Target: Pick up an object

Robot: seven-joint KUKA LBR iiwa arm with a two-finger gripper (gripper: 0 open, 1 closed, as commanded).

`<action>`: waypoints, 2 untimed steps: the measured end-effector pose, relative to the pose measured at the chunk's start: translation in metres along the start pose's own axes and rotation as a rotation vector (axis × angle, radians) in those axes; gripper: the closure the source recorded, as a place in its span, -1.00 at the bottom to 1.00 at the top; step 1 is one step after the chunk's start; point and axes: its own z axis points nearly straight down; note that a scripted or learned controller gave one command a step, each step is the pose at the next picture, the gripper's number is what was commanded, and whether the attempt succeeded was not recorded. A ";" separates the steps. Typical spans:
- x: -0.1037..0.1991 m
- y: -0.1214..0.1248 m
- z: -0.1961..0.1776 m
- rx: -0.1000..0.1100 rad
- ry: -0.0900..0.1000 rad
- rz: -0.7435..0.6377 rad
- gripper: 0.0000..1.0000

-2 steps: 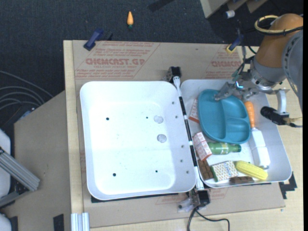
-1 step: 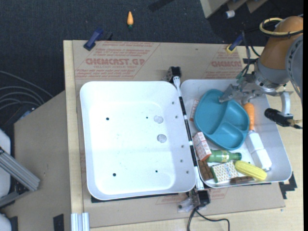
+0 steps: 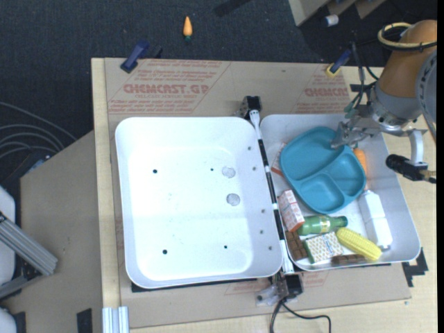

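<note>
My gripper (image 3: 345,137) hangs over the far right part of the right bin (image 3: 402,217), at the upper right rim of a blue divided plate (image 3: 320,172). Whether it touches the rim I cannot tell. The plate lies tilted across the bin's far half. In front of it lie a green bottle (image 3: 322,223), a yellow corn cob (image 3: 359,243), a red-and-white box (image 3: 290,211) and a patterned carton (image 3: 321,248). A white oblong object (image 3: 377,217) rests along the right wall. An orange item (image 3: 360,161) peeks out from behind the plate's right edge.
The left bin (image 3: 139,151) shows a bare white floor with small holes. A black hinge bar (image 3: 267,179) runs between the bins. Blue clamps (image 3: 134,57) (image 3: 338,63) grip the cardboard base's far edge. A small orange object (image 3: 187,26) lies on the dark floor beyond.
</note>
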 end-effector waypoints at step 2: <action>0.011 0.002 0.013 -0.002 0.000 0.004 -1.00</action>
